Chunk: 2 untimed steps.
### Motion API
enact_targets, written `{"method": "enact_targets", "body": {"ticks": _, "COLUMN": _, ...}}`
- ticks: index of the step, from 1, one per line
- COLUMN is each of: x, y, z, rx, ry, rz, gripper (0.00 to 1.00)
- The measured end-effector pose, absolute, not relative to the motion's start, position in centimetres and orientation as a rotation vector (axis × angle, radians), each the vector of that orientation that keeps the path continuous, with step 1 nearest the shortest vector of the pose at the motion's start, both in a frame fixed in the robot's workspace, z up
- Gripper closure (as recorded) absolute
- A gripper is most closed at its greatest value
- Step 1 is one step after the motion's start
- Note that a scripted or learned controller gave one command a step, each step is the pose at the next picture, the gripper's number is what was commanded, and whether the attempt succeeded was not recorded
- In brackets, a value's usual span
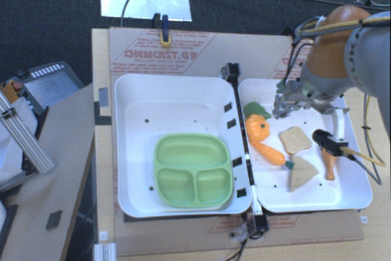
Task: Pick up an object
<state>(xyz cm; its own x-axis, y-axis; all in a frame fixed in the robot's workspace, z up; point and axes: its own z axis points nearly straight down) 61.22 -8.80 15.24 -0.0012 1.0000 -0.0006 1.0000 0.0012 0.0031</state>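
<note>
The right bin (348, 192) holds several toy foods. A green leafy piece (256, 109) lies at its left wall, with a small orange pumpkin (258, 128) just below it and a carrot (269, 153) lower still. A bread slice (295, 140) lies mid-bin, a pale triangular wedge (302, 173) below it, and an orange drumstick (329, 165) to the right. My gripper (285, 108) hangs low over the upper middle of this bin, just right of the green piece and above the bread slice. I see nothing held in it.
The left bin (140, 101) contains a green divided plate (194, 171) in its lower half. A black divider (239, 131) runs between the bins. The grey arm with its orange band (333, 49) enters from the upper right.
</note>
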Motion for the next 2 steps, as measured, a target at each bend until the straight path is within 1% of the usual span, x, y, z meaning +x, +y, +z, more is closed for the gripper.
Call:
{"method": "enact_targets", "body": {"ticks": 1, "x": 61.2, "y": -9.0, "z": 19.6, "rx": 2.215, "ry": 2.221, "rz": 0.006, "gripper": 1.00}}
{"method": "enact_targets", "body": {"ticks": 2, "x": 61.3, "y": -9.0, "z": 22.5, "rx": 2.215, "ry": 2.223, "rz": 0.005, "gripper": 1.00}}
